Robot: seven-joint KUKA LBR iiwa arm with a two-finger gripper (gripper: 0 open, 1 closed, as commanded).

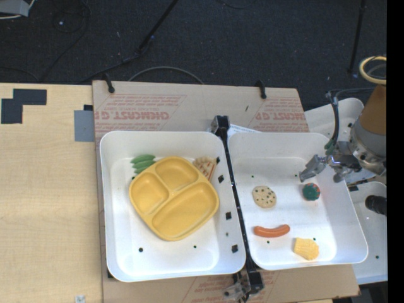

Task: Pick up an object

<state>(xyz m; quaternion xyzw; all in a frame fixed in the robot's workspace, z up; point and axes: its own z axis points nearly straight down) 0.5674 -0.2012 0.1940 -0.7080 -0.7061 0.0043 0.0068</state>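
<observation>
Four toys in the right bin, one under the gripper

Taking the right bin (353,257) as landmark: the gripper (328,166) hangs over its far right part, fingers spread apart and holding nothing, seemingly set to straddle the green ball (310,192) just below. The ball is round, with no long axis to line up. Nearer mid-bin lie a cookie (264,197), a sausage (272,231) lying crosswise, and a yellow wedge (307,249)

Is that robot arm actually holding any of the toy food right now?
No. The end effector hangs open above the green ball, with nothing between its fingers.
</observation>
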